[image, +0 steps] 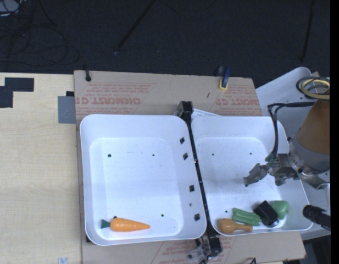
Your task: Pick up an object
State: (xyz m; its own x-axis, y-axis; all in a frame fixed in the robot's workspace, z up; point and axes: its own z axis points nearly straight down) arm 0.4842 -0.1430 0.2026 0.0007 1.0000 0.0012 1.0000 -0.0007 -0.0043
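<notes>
We see the gripper (257,175) hovering over the right bin (229,131), toward its right wall, with nothing between its fingers; how far they are spread we cannot tell. The likely targets lie bunched in that bin's near right corner: a green toy vegetable (246,216), a black block (266,213) and a tan pear-shaped piece (233,226), all touching or nearly so. A toy carrot (128,224) rests alone in the left bin's (131,126) near left corner, an easier, uncrowded pick in our judgement.
</notes>
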